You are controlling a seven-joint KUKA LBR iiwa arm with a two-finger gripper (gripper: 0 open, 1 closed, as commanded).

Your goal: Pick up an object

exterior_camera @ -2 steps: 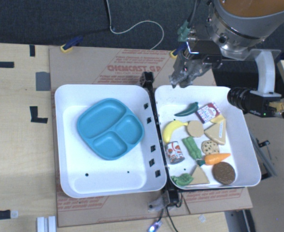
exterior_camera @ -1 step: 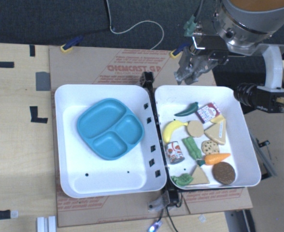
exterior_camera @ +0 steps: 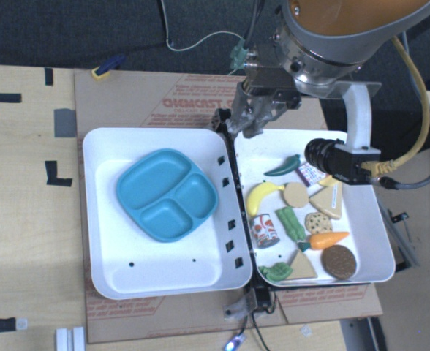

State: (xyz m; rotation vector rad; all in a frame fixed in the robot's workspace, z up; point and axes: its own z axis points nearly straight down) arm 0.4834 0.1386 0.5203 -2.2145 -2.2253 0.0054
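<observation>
The right bin [exterior_camera: 372, 229] holds several toy foods. Among them are a yellow banana [exterior_camera: 262, 194], a dark green chili [exterior_camera: 282, 168], a green pickle [exterior_camera: 292, 224], an orange carrot [exterior_camera: 328, 240], a brown round cookie [exterior_camera: 339, 262] and a small red and white can [exterior_camera: 265, 230]. My gripper [exterior_camera: 246, 123] hangs over the far left corner of that bin, by the wall shared with the left bin, above and behind the banana. Nothing shows in its grasp. A blue divided plate [exterior_camera: 167, 194] lies in the left bin [exterior_camera: 102, 218].
A black cylinder [exterior_camera: 332, 159] on the arm juts over the right bin's far side, near a purple packet [exterior_camera: 308, 174]. A tan wedge [exterior_camera: 303, 265] and a green leaf [exterior_camera: 276, 272] lie at the near edge. Cables [exterior_camera: 200, 42] trail behind the bins.
</observation>
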